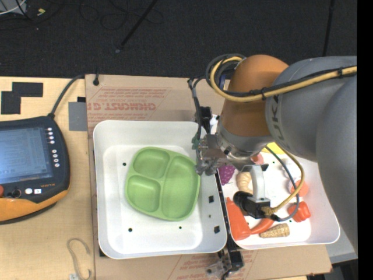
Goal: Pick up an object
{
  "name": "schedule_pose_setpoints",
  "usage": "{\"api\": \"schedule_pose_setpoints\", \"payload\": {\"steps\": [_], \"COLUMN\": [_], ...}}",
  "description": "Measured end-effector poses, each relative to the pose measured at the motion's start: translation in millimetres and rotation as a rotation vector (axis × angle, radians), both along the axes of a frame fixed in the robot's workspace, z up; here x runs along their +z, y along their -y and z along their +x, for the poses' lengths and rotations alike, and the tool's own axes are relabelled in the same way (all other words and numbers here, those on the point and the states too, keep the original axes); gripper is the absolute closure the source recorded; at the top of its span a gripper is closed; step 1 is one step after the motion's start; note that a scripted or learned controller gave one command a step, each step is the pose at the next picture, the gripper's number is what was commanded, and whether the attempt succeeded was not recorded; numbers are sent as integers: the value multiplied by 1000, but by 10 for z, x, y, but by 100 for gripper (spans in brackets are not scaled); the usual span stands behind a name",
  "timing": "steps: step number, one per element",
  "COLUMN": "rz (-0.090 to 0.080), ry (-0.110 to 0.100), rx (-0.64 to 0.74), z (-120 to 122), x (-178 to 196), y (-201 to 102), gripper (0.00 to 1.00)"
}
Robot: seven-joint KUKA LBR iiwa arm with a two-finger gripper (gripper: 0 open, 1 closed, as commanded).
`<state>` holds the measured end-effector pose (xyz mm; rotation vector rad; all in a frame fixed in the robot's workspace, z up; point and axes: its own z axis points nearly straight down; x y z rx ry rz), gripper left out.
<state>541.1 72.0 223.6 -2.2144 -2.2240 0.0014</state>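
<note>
My gripper (205,163) hangs low over the ridge between the two bins, right at the right rim of a green divided plate (162,183) that lies in the left bin (111,214). The arm's orange band and grey wrist cover much of the right bin (326,229). Showing past the arm in that bin are a purple piece (225,172), a tan rounded object (245,182), an orange carrot-like piece (238,219), a cork-coloured cylinder (274,232), a red-orange piece (301,210) and a yellow item (273,150). Nothing is visibly held.
A teach pendant (29,165) lies on the bench at the left. Brown cardboard (140,101) sits under and behind the bins. Cables loop around the wrist and over the right bin. A black clamp (227,264) sits at the front between the bins.
</note>
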Motion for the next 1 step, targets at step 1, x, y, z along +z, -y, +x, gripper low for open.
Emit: {"api": "schedule_pose_setpoints", "payload": {"steps": [1], "rz": [-1], "ry": [-2], "rx": [-3], "z": [-120], "x": [99], "y": [61], "gripper": [100]}}
